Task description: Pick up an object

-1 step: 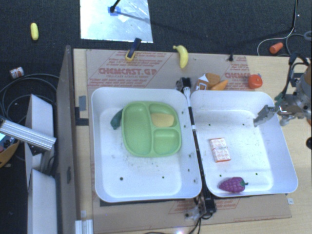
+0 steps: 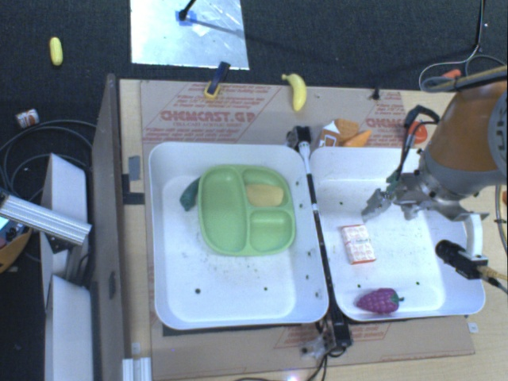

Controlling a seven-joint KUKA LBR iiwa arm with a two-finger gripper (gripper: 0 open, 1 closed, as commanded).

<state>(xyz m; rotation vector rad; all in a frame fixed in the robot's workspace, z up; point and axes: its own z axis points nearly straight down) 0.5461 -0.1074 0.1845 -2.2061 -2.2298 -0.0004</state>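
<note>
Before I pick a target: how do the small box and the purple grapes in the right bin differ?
The small box is flat, rectangular and white with red-orange print; the purple grapes are a rounded, bumpy cluster. The box lies mid-bin, just below the tool; the grapes sit farther from it, by the near wall of the right bin. Both lie loose on the bin floor, apart from each other.

small red-and-white box lies flat mid right bin; purple grape bunch near its front wall.

Gripper above right bin, near box.
</note>
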